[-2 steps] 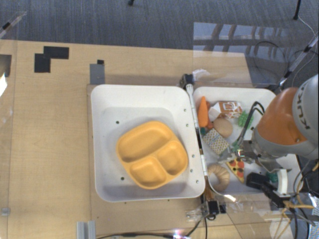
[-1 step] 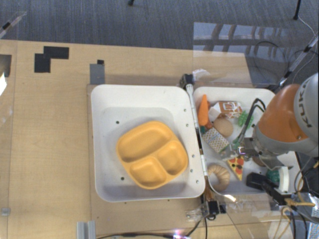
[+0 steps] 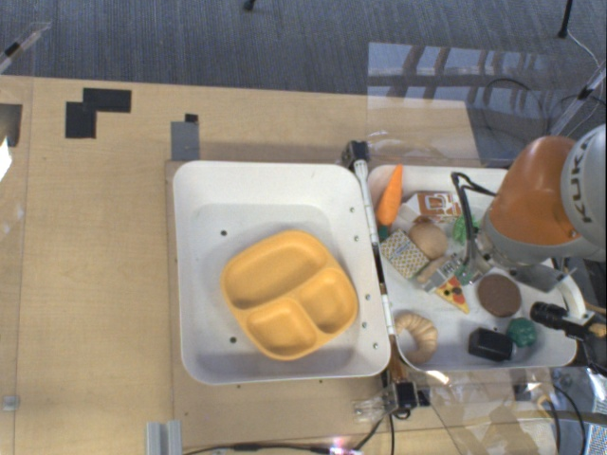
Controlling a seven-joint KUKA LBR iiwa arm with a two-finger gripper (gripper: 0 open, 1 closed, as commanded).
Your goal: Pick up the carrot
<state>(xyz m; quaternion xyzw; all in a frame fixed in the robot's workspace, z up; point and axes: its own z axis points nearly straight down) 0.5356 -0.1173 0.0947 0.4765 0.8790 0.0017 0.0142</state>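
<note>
Carrot [image 3: 389,195] lies tilted at the far-left edge of the right bin [image 3: 569,354], against the dividing wall. Gripper [image 3: 465,263] sits among the clutter to its right, well apart; opening: cannot tell. Arm lettering [image 3: 597,195] reads "KU".

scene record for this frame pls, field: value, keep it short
left bin: holds a yellow divided plate
right bin: carrot, croissant, pizza slice, brown disc, black block, green piece, other small items
carrot: far left corner of right bin, against the dividing wall, free of the arm
croissant: near left corner of right bin
arm: over the right bin's right side, orange band facing the camera
gripper: hidden under the arm
task state: carrot not picked up
</note>
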